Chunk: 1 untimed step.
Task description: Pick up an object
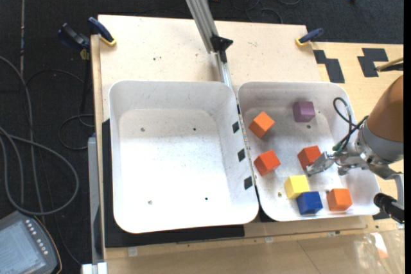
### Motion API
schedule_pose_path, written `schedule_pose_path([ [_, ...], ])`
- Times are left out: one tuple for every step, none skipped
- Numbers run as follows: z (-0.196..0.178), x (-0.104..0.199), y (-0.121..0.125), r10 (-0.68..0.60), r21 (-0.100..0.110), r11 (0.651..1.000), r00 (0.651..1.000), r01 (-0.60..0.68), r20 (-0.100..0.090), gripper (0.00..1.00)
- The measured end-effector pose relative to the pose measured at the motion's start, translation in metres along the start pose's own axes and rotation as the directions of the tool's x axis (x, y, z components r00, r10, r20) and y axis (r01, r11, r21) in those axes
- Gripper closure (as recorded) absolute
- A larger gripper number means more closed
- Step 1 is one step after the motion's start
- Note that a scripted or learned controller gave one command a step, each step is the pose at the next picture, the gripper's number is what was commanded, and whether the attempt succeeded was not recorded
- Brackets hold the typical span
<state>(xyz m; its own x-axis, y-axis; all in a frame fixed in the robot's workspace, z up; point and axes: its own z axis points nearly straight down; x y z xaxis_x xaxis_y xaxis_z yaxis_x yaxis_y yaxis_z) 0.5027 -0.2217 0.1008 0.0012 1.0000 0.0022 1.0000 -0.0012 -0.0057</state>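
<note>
Blue cube [309, 203] touches yellow cube [296, 186] in white bin [340, 94].

Right bin [277, 214] holds seven cubes: purple [304, 111], orange [262, 124], orange-red [266, 162], red [309, 156], yellow [296, 186], blue [309, 203], orange [339, 199]. Gripper [319, 165] sits low in that bin, tips just beside the red cube, above the yellow one. Left bin [128, 94] sits alongside, rims touching.
</note>
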Motion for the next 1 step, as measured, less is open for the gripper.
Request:
schedule_pose_path([
  [-0.0140,-0.0010,0.0018,0.000,-0.008,1.000,1.000,0.000,0.003,1.00],
])
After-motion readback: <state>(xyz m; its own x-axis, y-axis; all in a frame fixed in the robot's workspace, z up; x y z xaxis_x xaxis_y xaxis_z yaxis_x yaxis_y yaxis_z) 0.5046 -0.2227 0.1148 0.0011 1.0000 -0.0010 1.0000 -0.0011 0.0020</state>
